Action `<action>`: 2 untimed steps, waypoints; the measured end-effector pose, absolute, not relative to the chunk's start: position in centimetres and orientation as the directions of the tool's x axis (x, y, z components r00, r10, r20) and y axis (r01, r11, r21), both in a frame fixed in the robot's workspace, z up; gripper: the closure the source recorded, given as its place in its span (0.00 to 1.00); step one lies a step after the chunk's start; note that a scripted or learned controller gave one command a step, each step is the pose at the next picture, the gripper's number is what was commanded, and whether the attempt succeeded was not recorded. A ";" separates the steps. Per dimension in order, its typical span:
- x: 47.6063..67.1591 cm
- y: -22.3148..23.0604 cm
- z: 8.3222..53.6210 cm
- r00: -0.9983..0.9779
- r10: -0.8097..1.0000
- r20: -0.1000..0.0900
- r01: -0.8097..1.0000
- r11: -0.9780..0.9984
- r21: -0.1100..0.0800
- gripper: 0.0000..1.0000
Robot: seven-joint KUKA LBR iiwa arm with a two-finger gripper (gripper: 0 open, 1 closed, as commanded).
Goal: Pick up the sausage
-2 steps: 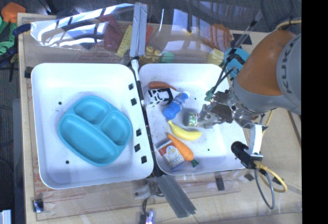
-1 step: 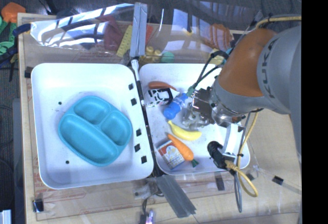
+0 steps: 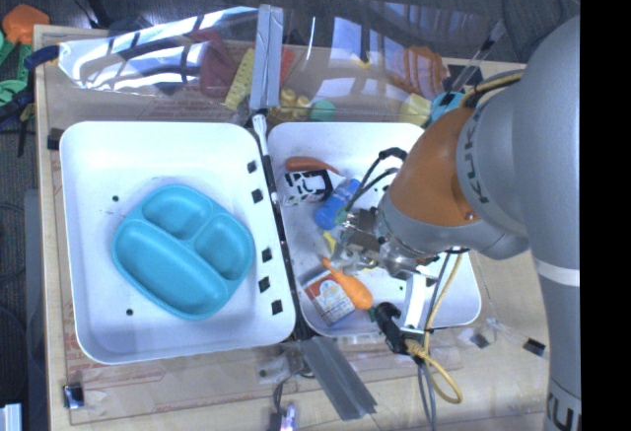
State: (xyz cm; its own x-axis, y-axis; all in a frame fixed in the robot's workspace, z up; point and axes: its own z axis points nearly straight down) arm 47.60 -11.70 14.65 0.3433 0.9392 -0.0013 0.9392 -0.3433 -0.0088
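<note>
- The worktop (image 3: 148,108) carries two shallow white bins side by side: the left bin (image 3: 89,222) and the right bin (image 3: 389,138).
- In the left bin lies a blue divided plate (image 3: 184,249) with three compartments; it rests flat near the middle of the bin.
- The sausage (image 3: 311,164), a reddish-brown long piece, lies in the right bin near its far-left corner, just above a small black-and-white object (image 3: 308,184).
- Beside that object, toward the middle of the bin, is a blue item (image 3: 335,205).
- An orange carrot-like piece (image 3: 350,286) lies at the near side of the right bin, on top of a small packet (image 3: 328,302).
- The grey arm with the orange band (image 3: 439,178) hangs over the right bin, covering most of its right half.
- The claw (image 3: 347,242) is low over the middle of the right bin, between the blue item and the carrot-like piece, apart from the sausage.
- I cannot tell how the claw stands, because cables and the wrist hide it.
</note>
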 end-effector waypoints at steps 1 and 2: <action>51.5 -5.4 30.1 0.124 0.992 -0.001 0.992 -0.124 -0.003 1.00; 55.4 -6.9 31.1 0.242 0.970 -0.003 0.970 -0.242 -0.005 1.00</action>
